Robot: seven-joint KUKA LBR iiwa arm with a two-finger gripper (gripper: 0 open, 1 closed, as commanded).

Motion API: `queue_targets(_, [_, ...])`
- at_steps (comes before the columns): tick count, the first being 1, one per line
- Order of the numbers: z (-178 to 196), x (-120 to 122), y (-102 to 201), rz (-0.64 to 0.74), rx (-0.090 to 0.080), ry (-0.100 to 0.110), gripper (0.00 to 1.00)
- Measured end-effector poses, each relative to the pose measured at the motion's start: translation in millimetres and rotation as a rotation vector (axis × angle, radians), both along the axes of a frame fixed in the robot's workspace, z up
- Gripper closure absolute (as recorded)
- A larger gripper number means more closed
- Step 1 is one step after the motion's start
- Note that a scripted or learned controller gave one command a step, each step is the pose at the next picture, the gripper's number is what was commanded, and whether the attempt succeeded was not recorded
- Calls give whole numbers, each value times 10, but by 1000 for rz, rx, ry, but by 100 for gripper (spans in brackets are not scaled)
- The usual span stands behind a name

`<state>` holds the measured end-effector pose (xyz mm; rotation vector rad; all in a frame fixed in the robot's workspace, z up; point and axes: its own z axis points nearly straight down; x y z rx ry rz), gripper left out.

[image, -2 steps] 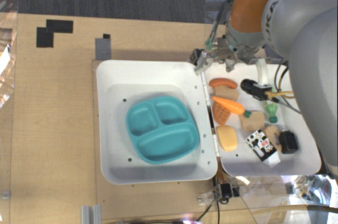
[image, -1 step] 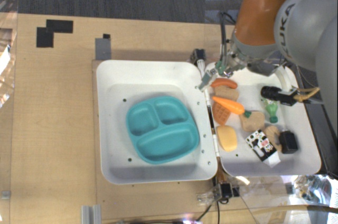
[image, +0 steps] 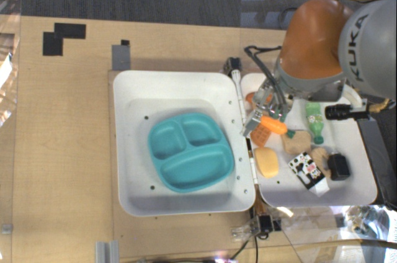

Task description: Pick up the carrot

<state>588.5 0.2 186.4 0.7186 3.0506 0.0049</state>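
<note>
The carrot (image: pixel 275 126) is a short orange piece over the left side of the right bin (image: pixel 363 184). My gripper (image: pixel 262 117) reaches down from the grey and orange arm (image: pixel 313 38). Its metal fingers (image: pixel 252 125) close on the carrot's left end, and the rest of the carrot sticks out to the right. The wrist hides the bin's far left corner.
The left bin (image: pixel 130 131) holds a teal divided plate (image: pixel 191 151). Around the carrot lie an orange-brown piece (image: pixel 260 138), a yellow lump (image: pixel 267 162), a tan piece (image: pixel 296 142), a green bottle (image: pixel 314 119), a black-and-white box (image: pixel 307 170) and a black object (image: pixel 339 165).
</note>
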Motion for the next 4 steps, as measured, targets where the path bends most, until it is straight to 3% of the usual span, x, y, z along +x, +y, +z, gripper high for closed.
queue_targets(1, [87,-935,-61,225,-2,-1,0])
queue_targets(2, [-9,-404,-339,152,-3,-4,0])
queue_targets(3, [-7,-643,-233,98,-1,-2,0])
queue_targets(4, [2,-66,-617,-88,-1,-6,0])
